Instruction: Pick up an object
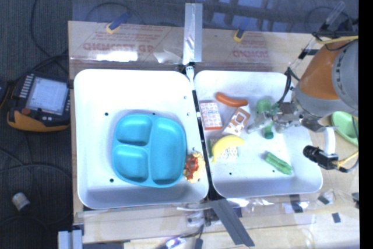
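Observation:
My gripper [262, 121] hangs low over the middle of the right bin [303, 183], at the end of the grey arm with the orange band [324, 74]. Under and around it lie a round green item [265, 105] and a small dark green piece [268, 133]. Just to its left stands a small white and orange carton [238, 121]. An orange sausage [232, 100], a red and white packet [210, 115], a yellow fruit [227, 147] and a green pod [278, 162] are spread across the same bin. Nothing is visibly held.
The left bin [99, 102] holds a blue divided plate [148, 147] and a red-orange item [191, 165] against its right wall. A handheld screen unit [41, 102] sits on the floor at the left. A pale green object [347, 125] lies outside the right bin.

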Available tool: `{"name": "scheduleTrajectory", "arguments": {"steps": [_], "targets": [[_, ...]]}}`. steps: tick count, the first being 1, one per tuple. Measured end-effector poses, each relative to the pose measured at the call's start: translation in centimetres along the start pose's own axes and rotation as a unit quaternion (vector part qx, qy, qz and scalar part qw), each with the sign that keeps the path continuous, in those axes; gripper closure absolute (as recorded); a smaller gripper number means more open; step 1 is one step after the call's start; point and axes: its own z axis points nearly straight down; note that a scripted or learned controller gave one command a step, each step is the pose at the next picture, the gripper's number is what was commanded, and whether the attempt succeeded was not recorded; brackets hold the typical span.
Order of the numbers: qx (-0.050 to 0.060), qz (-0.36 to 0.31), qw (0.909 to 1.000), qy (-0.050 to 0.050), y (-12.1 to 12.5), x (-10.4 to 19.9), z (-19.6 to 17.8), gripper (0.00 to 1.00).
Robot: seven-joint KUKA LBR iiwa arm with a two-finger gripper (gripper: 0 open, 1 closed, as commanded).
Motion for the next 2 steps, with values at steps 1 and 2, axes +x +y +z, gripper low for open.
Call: {"name": "scheduleTrajectory", "arguments": {"steps": [1,2], "targets": [[-0.001,0.000,1.0000,-0.003,0.1,-0.2,-0.8,1.00],[0.004,0.123,0.9923,-0.009,-1.0,3.8,-13.4,1.00]]}}
